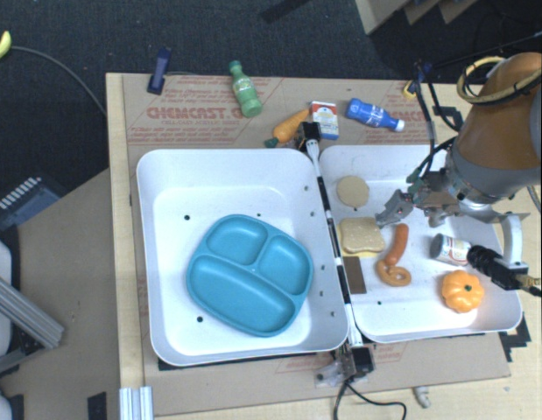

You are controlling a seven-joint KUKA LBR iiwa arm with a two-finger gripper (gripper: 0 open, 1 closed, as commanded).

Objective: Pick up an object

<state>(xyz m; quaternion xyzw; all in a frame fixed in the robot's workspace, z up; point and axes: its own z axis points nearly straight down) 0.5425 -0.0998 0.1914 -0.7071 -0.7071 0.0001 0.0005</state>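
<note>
1. Arm pos. Arm reaches in from the right, over the R bin. Gripper hangs above the bin's middle, between biscuit and sausage.
2. Gripper state: cannot tell from this angle. Nothing visibly held.
3. Pick candidates, all lying in the R bin:
 - sausage, just below the gripper, curled at its lower end;
 - toast, flat, next to the L wall;
 - biscuit, flat, toward the top;
 - can, on its side, under the wrist;
 - pumpkin, lower R corner.
4. Judgement: the sausage is prob. the target, being nearest and raised enough to grip. Toast and biscuit lie too flat for an easy pinch.
5. L bin holds the plate, well apart from the gripper, so prob. not in play.
</note>
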